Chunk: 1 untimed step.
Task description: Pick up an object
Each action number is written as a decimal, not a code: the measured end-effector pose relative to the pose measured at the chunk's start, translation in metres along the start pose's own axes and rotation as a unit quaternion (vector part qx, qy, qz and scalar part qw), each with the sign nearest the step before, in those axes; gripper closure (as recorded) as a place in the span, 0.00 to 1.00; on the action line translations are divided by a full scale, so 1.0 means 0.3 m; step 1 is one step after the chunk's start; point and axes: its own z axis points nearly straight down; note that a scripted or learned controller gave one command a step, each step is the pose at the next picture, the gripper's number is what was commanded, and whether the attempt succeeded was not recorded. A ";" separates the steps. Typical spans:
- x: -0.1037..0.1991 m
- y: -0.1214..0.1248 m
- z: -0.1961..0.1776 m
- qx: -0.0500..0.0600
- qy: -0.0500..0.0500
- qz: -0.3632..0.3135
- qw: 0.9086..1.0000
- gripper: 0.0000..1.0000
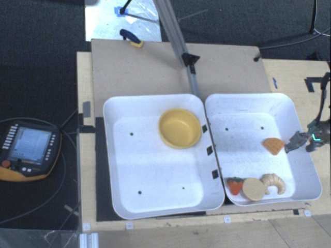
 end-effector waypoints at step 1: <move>0.000 0.000 0.000 0.000 0.000 0.000 1.000 0.00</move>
